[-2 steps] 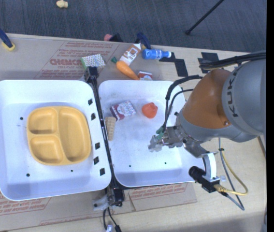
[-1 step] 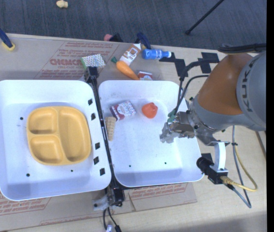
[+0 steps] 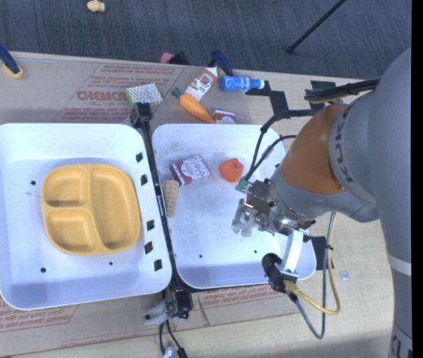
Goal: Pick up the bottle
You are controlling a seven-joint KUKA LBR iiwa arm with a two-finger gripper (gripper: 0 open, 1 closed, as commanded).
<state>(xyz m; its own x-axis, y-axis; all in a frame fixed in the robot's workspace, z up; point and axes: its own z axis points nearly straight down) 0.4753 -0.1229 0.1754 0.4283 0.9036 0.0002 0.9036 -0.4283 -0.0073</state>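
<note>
Two shallow white bins sit side by side on the worktop (image 3: 360,297), meeting along a dark seam fitted with clips. The right bin (image 3: 196,267) has the open floor: its near half is bare white, and only the far-left part carries things. The hand (image 3: 247,221) hangs over the right side of this bin, close to the right wall, with the grey arm (image 3: 345,162) and its orange band reaching in from the right and covering that rim. Whether its fingers are parted or closed I cannot tell; they look like a pale cluster against the white floor, and nothing shows between them.

The bottle (image 3: 239,84), one in number, blue with a pale cap, lies on its side outside the bins on the cardboard beyond the far rim of the right bin. Beside it to the left lie one carrot (image 3: 195,108) and one small white and orange bottle-like item (image 3: 201,83).

Inside the right bin are three things: a small red and white carton (image 3: 190,169), a red-orange rounded piece (image 3: 230,170) just right of it, and a tan cone (image 3: 171,195) against the left wall.

The left bin (image 3: 2,200) holds one yellow divided plate (image 3: 92,207), which takes up most of its floor. A yellow cable (image 3: 317,308) loops off the near right corner.
</note>
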